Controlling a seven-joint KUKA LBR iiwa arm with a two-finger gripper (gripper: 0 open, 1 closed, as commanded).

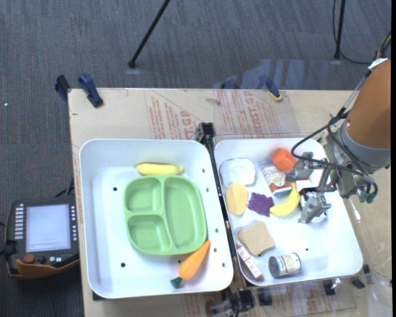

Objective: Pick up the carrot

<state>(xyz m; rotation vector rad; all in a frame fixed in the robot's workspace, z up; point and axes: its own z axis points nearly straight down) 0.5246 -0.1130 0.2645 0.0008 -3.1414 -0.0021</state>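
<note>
The carrot lies in the left bin, near that bin's front right corner. It is just beside the green plate, and its thick end seems to touch the plate's rim. Its small green tip points to the front edge of the bin.

The carrot looks like a toy. It is likely light and hard, with a smooth skin that could slip. It gets thin at one end, so the fat orange middle looks like the best place to hold it, with the gripper squeezing across its short side.

The gripper is over the right bin, near the banana, well apart from the carrot. Nothing can be seen between its fingers. Whether they are apart or together cannot be told.
</note>
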